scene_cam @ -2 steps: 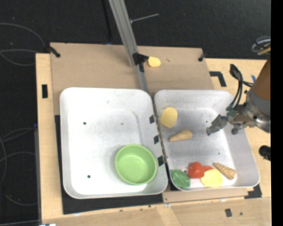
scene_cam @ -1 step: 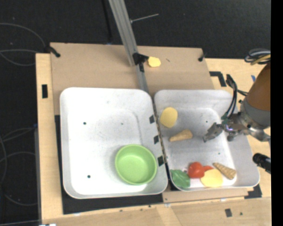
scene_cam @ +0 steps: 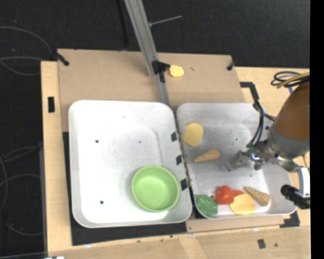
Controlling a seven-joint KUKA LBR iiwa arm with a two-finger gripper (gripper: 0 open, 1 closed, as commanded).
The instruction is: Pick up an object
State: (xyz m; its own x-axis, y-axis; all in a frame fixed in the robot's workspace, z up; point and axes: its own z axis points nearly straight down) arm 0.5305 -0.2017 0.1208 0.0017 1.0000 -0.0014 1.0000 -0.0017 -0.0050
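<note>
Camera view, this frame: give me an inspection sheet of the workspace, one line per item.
Surface: brown bench bearing two shallow white bins, left bin and right bin, side by side.
Job's things: in the right bin, a yellow disc, a tan cone, a red piece, a green piece, a yellow piece and a ridged cone. A green bowl sits in the left bin.
Clutter: a small yellow piece on the bench behind the bins.
Grippers: gripper low over the right bin, holding nothing visible.
Cables: thin wires on the dark floor at left; yellow cables at right.
Surroundings: a slanted metal post.
</note>
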